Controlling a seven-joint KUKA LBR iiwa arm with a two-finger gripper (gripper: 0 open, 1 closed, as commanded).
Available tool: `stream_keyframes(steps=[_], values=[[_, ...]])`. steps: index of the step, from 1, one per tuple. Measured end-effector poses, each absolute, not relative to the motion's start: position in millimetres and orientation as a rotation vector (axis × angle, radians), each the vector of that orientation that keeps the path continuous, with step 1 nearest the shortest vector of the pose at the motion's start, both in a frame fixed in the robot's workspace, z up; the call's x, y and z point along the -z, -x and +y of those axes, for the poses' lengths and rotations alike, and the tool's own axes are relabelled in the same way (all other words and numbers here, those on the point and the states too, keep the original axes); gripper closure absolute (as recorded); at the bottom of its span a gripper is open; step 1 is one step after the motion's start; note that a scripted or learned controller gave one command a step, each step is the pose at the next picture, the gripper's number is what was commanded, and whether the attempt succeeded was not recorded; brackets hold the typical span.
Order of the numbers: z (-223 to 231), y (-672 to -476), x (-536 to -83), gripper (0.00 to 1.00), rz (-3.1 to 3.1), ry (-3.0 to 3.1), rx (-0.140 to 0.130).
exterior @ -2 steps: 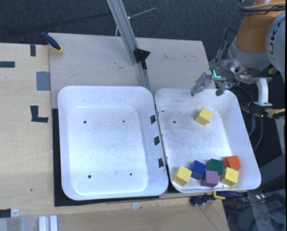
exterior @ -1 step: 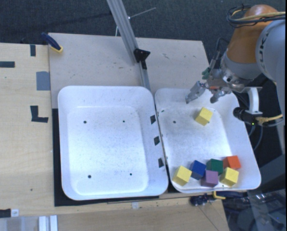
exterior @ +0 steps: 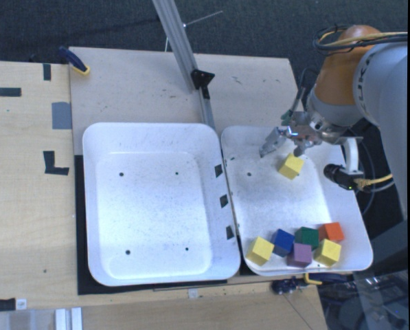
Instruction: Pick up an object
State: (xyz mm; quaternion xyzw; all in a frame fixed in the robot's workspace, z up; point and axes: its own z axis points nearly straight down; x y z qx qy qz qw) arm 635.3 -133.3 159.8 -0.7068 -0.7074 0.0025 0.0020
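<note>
In the right bin (exterior: 259, 205), a yellow cube (exterior: 291, 166) lies tilted near the far end. My gripper (exterior: 284, 150) hangs just above it, open, with its fingers spread. One dark finger (exterior: 269, 145) points down to the left, clear of the cube. The other finger sits right at the cube's top edge. The cube is not between the fingers. Along the near edge of the same bin sits a cluster of cubes: yellow (exterior: 261, 250), blue (exterior: 283, 241), green (exterior: 306, 236), purple (exterior: 301, 254), orange (exterior: 332, 232) and another yellow (exterior: 328, 252).
The left bin (exterior: 95, 184) stands beside the right one, with a raised divider rim (exterior: 225, 191) between them. A slanted metal pole (exterior: 180, 40) crosses the bench behind the bins. Black and yellow cables (exterior: 349, 177) hang at the right bin's outer side.
</note>
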Motion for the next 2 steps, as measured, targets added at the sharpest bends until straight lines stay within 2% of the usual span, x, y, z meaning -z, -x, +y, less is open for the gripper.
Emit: stream_keyframes(steps=[1, 2], values=[[-121, -638.0, -113, 0.00, -2.228, 2.218, 0.006], [-121, -637.5, -124, 1.00, -2.227, 2.216, 0.005]])
